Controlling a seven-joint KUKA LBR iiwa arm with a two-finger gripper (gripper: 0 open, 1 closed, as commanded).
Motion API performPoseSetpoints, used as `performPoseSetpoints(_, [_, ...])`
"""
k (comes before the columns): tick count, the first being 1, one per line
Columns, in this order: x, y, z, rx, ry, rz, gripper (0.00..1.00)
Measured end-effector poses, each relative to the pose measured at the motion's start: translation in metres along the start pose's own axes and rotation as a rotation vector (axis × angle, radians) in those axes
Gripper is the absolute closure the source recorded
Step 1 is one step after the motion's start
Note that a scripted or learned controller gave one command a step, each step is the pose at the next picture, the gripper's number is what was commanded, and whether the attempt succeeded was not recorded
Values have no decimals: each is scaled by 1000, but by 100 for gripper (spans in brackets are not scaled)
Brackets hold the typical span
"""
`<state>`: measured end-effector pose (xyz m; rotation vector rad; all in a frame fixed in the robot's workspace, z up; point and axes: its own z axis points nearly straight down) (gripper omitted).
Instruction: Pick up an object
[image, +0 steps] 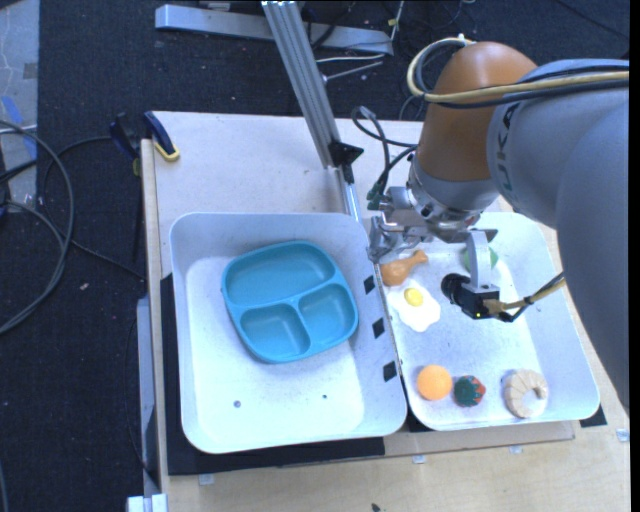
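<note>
Metal fingers of my gripper (392, 243) hang low over the far edge of the right bin (560, 345), just right of centre frame. Their tips sit right above the orange-brown drumstick (404, 266), but I cannot tell from this angle whether they are spread or closed, and nothing shows clamped between them.

The drumstick lies on the bin floor directly below me, touching or nearly touching my tips. Its long axis runs on a slant, from lower left up to upper right in the frame, with the fatter end toward the lower left and the thinner end pointing up right.

To do this step well, I judge I should straddle it across that axis, at the thick part, and go fully down before closing, since it is small and rounded and could squirt sideways.

Just below it lies the fried egg (415, 307), close enough to get nudged. Along the lower edge sit an orange ball (434, 382), a dark green-and-red piece (469, 391) and a pale croissant-like pastry (524, 391). Left of centre, the blue divided plate (289, 300) rests in the left bin (200, 400).
</note>
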<state>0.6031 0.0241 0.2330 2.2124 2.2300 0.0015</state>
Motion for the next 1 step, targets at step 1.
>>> performPoseSetpoints(1, [44,26,-7,-3,1,1,100])
